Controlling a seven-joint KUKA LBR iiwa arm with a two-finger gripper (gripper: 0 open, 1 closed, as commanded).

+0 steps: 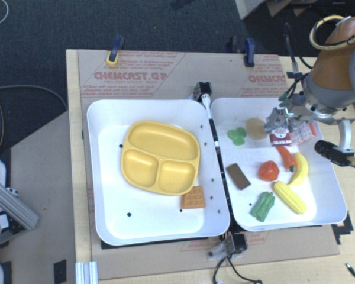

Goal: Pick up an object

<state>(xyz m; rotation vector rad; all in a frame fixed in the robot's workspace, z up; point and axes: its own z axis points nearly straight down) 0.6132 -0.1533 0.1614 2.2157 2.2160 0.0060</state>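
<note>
On the worktop (83, 158) two white bins stand side by side, their inner rims almost touching. The left bin (103, 176) holds a yellow tray (160, 157) with three compartments, a little above the middle of the bin. A small orange waffle (193, 199) lies just beside the tray's lower right corner. The strip along the left rim and the lower left corner of this bin leave open room.

The right bin (334, 203) is more crowded. A green piece (237, 136) lies near its upper left part, with a tan disc (255, 128) just beside it. A brown block (237, 176) lies near the left rim. Lower, a green vegetable (262, 206) lies close to the front rim, beside a corn cob (289, 196). A tomato (269, 170) sits in the middle, and a carrot (286, 156) and a banana (300, 168) lie to the right of it.

The end effector (282, 123) is in the upper part of the right bin, over a red and white packet (281, 137). Whether it is released or clenched, I cannot tell. The upper left corner of this bin has some free room.
</note>
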